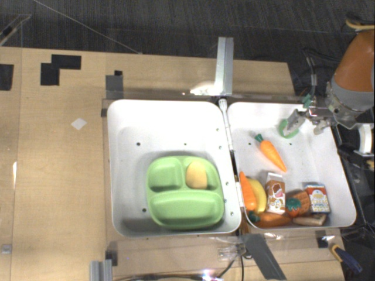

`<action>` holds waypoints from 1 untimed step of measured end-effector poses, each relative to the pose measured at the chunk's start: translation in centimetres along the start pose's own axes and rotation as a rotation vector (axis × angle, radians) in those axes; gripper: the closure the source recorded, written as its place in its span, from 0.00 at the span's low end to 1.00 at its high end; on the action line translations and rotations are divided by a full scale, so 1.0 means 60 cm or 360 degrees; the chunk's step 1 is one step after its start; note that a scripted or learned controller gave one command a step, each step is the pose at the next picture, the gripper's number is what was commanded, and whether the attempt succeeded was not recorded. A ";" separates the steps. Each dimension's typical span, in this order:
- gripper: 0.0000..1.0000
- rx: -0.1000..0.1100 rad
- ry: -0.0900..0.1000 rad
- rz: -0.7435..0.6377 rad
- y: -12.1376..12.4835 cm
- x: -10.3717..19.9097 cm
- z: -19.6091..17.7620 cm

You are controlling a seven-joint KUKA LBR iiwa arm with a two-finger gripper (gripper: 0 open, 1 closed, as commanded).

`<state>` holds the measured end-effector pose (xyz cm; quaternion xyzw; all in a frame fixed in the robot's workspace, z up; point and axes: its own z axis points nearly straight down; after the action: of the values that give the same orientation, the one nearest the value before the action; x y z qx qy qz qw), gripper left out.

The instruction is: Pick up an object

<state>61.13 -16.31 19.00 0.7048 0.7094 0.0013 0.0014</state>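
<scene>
White plastic makes up the two shallow bins: the left bin [126, 157] carries a green sectioned plate [184, 192] with a yellow lemon-like fruit [197, 175] resting in one compartment, while the right bin [331, 168] has its toys crowded along the near edge, likely slid there, leaving its middle free. A carrot [271, 153] lies alone in that open middle, well apart from the walls, so it looks easiest to reach. The gripper [309, 120] hangs over the far right corner, its claw spread wide and holding nothing, with a small green piece [289, 127] just beside one finger.
</scene>
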 end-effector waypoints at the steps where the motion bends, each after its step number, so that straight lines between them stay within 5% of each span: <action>1: 0.00 -0.0003 -0.0001 0.0431 0.061 0.046 0.155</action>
<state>64.83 -13.50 9.72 0.7942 0.6076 0.0018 0.0023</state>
